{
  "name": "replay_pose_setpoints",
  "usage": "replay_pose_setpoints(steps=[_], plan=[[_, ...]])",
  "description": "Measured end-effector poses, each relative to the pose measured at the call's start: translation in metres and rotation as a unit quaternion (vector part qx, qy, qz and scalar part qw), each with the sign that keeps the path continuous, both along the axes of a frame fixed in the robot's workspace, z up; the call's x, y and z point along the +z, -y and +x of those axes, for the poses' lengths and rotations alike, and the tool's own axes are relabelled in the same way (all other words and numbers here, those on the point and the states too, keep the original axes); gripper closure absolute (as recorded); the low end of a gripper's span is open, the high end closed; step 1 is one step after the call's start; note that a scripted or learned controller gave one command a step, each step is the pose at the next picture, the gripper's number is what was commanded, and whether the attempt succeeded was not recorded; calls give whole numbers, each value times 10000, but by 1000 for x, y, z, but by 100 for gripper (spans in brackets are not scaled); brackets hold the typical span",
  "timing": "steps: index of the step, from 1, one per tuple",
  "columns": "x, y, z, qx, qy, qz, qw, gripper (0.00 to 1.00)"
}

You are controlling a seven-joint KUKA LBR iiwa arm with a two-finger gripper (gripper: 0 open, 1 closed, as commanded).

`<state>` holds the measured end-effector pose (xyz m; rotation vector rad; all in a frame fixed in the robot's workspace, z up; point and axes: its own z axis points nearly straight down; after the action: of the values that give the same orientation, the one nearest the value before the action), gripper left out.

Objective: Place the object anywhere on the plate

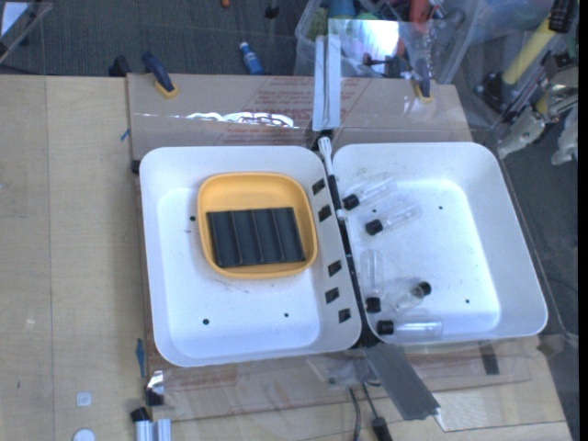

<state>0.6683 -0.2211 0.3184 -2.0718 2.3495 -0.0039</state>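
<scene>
Clear vials (pixel 404 324) lie right; dark ribbed block (pixel 255 236) rests on yellow plate (pixel 213 196).

The plate (pixel 257 191) was yellow-orange, and the ridged object (pixel 255 237) on it was dark grey with parallel grooves. Both bins (pixel 175 246) were white. The vials (pixel 395 215) in the right bin (pixel 487 246) were clear with black caps. The tabletop (pixel 55 246) was pale wood.

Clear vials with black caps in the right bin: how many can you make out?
5, though clear plastic may hide more: upper vial, one below it, upright-lying vial, lower vial, and front vial near the bin's edge.
</scene>
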Motion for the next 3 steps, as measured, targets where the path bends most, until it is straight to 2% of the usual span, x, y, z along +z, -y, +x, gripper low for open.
replay_pose_setpoints(steps=[1,2,3], plan=[[12,-2,0,1790,1,-12,9839,0],[-11,-14,-1,3105,-32,-4,9506,0],[-30,-25,0,4918,-15,-25,8707,0]])
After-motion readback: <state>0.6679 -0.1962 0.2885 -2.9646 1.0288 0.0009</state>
